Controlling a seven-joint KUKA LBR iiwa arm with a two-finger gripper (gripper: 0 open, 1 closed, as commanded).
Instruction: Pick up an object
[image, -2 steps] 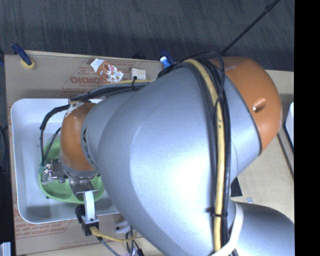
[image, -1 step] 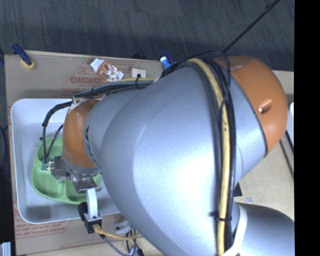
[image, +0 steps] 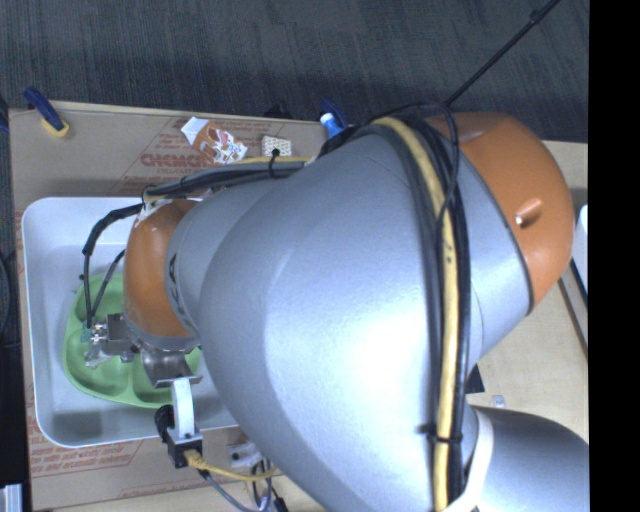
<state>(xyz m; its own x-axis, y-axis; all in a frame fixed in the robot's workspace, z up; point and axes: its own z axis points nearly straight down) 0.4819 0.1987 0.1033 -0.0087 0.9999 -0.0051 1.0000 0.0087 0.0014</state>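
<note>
white bin (image: 45, 300) on cardboard-lined bench (image: 110, 150)

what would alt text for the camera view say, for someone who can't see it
A large grey robot arm with orange bands reaches from the right over a shallow white bin, its wrist low above a light green object lying in the bin. The bin sits on brown cardboard, and cables run along the arm.

Light falls evenly from overhead, bright enough to put a broad soft sheen along the grey arm (image: 340, 330) and a small glint on its orange band (image: 520, 215). The arm, so close to the camera, looks soft and slightly blurred. The white bin (image: 40, 300) shows mild grey shading beneath it.
</note>
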